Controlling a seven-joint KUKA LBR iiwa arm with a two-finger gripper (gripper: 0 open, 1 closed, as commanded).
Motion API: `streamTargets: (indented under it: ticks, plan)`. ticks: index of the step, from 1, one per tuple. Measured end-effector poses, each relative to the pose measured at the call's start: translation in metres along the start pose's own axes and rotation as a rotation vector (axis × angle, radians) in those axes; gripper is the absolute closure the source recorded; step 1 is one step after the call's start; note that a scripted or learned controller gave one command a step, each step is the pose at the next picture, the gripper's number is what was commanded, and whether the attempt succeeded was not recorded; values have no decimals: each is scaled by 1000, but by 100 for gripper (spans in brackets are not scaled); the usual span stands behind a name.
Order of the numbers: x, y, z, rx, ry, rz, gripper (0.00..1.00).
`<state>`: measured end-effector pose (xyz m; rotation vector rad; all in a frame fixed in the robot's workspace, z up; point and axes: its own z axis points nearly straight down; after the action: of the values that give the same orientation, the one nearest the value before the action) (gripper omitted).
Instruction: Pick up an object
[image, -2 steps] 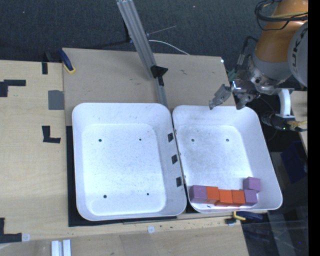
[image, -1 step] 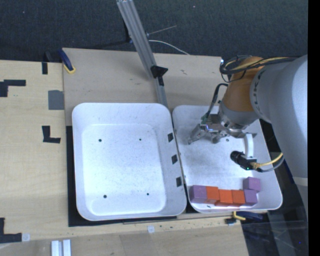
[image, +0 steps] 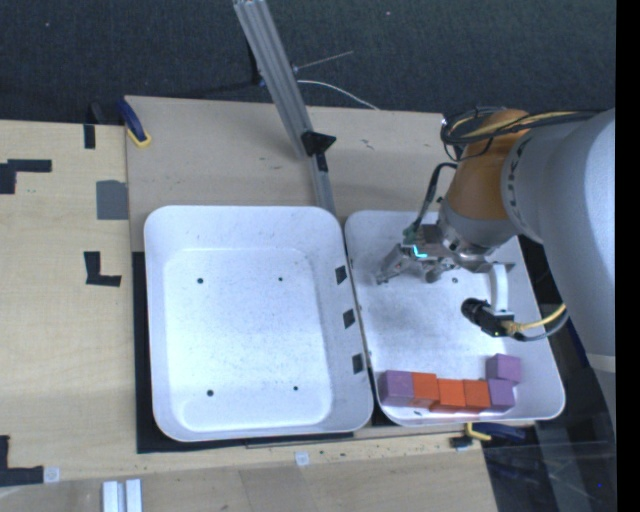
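1. landmark: right bin (image: 530, 395), the smaller of two white bins side by side on the desk (image: 220, 165).
2. gripper (image: 400, 265) sits over the far-left part of the right bin's floor, near the wall shared with the left bin (image: 160, 330). fingers look spread apart, tips pointing toward the left bin, nothing between them.
3. arm (image: 560, 200) comes in over the right bin's far-right corner; orange band (image: 480, 185) sits just above the wrist.
4. blocks lie in a row along the right bin's near wall: purple block (image: 398, 386) at the left end, then orange blocks (image: 452, 392), then two more purple blocks (image: 503, 380) stacked or abutting at the right end; cannot tell which.
5. blocks are well apart from the gripper, across the bin floor.
6. black cable connector (image: 482, 316) hangs over the right bin's right side, between gripper and blocks.
7. metal rail (image: 285, 90) slants in from beyond the right bin's far-left corner.
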<state>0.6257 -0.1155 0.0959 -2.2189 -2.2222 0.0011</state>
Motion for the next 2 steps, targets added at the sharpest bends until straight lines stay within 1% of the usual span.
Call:
streamTargets:
  ticks: [2]
  plan:
    - [0,0,0,0,0,0,0]
